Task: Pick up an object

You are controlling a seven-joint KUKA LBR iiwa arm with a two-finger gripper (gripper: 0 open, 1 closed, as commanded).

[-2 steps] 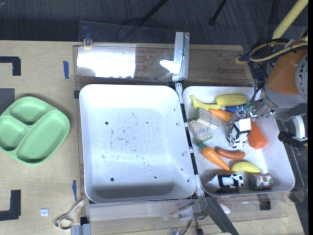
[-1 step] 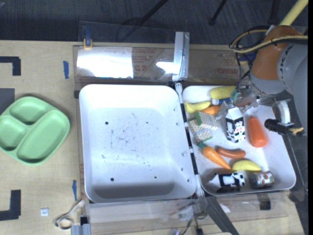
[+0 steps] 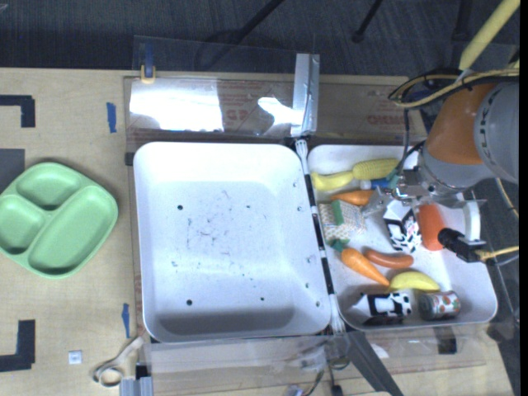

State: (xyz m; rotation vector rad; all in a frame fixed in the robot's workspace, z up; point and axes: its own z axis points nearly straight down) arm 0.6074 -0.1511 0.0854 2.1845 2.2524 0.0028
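Arm (image 3: 487, 134) at frame right, gripper (image 3: 402, 190) low over the right bin (image 3: 487, 291), near the corn (image 3: 373, 169) and 2 carrots (image 3: 363, 264). Grip state: cannot tell. Pick apparently not yet done; toys lie in the bin.

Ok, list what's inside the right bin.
The right bin holds a corn cob, banana, two carrots, a sausage, lemon, can and cow-patterned toys. The arm covers the bin's upper right corner, so anything there is hidden.
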